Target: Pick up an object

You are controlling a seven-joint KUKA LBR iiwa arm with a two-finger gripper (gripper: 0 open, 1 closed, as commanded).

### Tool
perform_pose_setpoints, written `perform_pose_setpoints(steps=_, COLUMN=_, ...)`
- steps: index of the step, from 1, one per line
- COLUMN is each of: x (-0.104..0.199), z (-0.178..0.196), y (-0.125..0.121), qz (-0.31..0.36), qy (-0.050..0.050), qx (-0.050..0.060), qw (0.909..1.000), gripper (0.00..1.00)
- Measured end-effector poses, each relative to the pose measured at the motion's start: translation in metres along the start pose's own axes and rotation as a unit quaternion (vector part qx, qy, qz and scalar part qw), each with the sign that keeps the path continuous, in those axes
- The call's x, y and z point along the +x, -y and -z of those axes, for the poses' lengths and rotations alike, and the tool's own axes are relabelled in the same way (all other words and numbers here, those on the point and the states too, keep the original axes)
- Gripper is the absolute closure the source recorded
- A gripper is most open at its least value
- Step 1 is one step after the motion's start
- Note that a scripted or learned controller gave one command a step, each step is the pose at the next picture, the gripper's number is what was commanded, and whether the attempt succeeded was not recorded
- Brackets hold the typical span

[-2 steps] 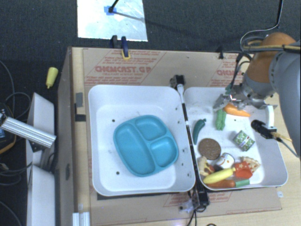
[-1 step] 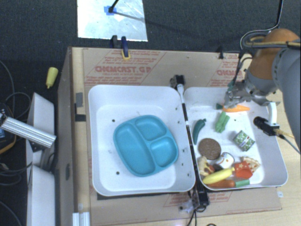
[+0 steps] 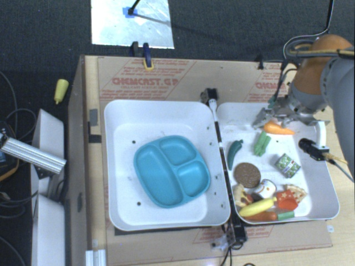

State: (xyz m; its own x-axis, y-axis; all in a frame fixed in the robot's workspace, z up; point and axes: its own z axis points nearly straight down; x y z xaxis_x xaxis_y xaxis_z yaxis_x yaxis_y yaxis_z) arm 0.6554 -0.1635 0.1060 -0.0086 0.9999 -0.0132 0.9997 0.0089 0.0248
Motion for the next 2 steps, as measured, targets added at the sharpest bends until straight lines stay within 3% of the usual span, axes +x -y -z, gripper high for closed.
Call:
perform_pose_setpoints(steps=1, x=-0.006, z=-0.011, y=0.012, qz=-0.002, qy=-0.002, qx=0.002, qw=1.0000, gripper=0.00)
perform_pose_setpoints(steps=2, x=-0.008, z=0.002, y=0.011, qz=-0.001, qy=-0.001, qx=0.001, qw=1.0000, gripper=1.00)
